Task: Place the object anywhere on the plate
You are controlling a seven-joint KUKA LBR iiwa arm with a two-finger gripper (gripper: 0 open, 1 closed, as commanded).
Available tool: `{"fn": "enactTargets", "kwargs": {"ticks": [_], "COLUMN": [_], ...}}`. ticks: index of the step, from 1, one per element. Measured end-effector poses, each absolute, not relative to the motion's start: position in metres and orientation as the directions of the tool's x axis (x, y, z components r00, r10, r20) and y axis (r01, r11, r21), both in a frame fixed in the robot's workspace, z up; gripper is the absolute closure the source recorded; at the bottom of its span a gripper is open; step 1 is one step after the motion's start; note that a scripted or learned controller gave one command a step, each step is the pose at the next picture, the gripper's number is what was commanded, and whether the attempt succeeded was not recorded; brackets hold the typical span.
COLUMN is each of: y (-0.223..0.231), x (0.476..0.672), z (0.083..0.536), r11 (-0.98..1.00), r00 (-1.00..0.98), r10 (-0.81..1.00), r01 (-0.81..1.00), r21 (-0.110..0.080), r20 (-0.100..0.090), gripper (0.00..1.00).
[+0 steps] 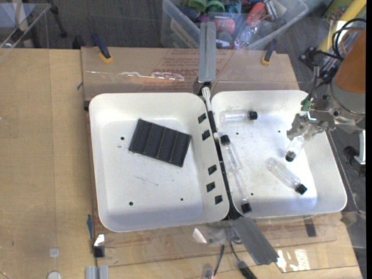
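Seemingly, the end effector is clamped on a clear plastic tube with a black cap, above the right white bin.

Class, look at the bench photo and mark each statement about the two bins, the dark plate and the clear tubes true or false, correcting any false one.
1. The dark ribbed plate lies in the left bin. True.
2. A tube already rests on the plate. False: the plate's top is bare.
3. The clear tubes lie in the right bin. True, for example the black-capped tube near its front.
4. The claw is over the left bin. False: it is over the right bin, with a tube at its tip.
5. A tub of colourful items sits behind the bins. True.
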State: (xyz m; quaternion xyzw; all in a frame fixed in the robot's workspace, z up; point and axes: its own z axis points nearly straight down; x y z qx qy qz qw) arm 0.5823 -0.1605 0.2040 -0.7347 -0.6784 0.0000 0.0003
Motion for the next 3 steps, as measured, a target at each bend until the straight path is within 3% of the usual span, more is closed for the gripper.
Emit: {"fn": "enactTargets", "kwargs": {"ticks": [1, 2, 3], "y": [-0.16, -0.164, -0.137], "x": [0.623, 0.617, 0.642], "z": [0.173, 0.196, 0.192], "r11": [-0.037, -0.144, -0.135], "r00": [0.037, 0.144, 0.135], "r10": [0.999, 0.99, 0.991], "r01": [0.999, 0.99, 0.991], "r21": [0.009, 0.001, 0.0], "r20": [-0.003, -0.001, -0.001], "gripper": [1.0, 1.0, 1.0]}}
